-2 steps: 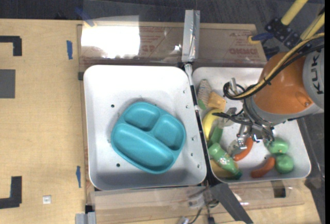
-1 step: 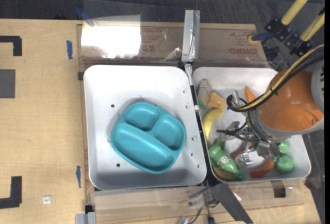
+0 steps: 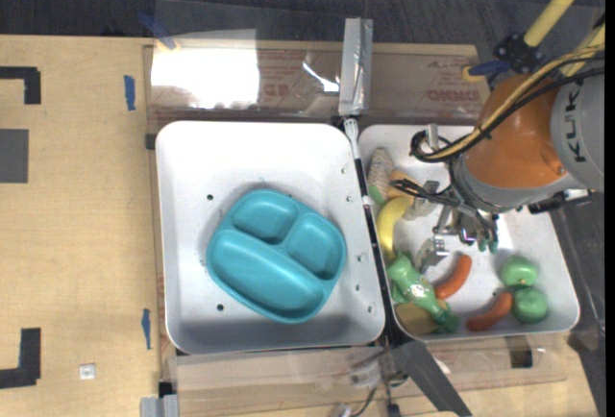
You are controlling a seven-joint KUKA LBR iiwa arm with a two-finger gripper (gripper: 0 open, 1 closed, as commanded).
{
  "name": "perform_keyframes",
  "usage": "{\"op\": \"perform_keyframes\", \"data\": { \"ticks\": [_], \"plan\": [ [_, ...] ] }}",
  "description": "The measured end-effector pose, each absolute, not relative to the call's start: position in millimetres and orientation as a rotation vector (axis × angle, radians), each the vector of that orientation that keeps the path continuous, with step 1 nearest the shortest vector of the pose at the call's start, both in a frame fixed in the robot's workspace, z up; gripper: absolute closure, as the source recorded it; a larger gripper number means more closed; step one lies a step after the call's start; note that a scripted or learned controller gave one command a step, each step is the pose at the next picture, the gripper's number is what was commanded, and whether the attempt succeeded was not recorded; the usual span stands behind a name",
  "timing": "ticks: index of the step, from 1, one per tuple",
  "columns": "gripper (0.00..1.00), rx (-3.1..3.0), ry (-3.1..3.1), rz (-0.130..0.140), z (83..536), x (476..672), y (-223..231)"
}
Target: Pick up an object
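Note:
My gripper (image 3: 439, 250) reaches down into the right bin (image 3: 562, 257), its metal fingers low over the toys. It hangs just above and left of an orange-red carrot-like piece (image 3: 455, 276) and right of a yellow banana (image 3: 388, 225). A green leafy toy (image 3: 415, 287) lies below-left of it. Two green round fruits (image 3: 520, 272) (image 3: 530, 306) and a red-orange piece (image 3: 490, 312) sit to the lower right. The orange wrist band (image 3: 519, 141) hides the bin's upper part.
The left bin (image 3: 192, 156) holds a teal divided plate (image 3: 277, 254). A brush-like object (image 3: 378, 170) lies at the right bin's upper left. Clear plastic sheeting and a metal post (image 3: 355, 64) stand behind the bins. Cables trail from the wrist.

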State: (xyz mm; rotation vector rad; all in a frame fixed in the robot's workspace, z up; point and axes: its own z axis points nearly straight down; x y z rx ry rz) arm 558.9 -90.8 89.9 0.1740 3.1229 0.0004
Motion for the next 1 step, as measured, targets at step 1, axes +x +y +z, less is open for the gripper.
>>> {"op": "perform_keyframes", "data": {
  "ticks": [1],
  "plan": [
    [0.00,0.044,3.127,-0.003,89.9,483.1,-106.1]
  ]
}}
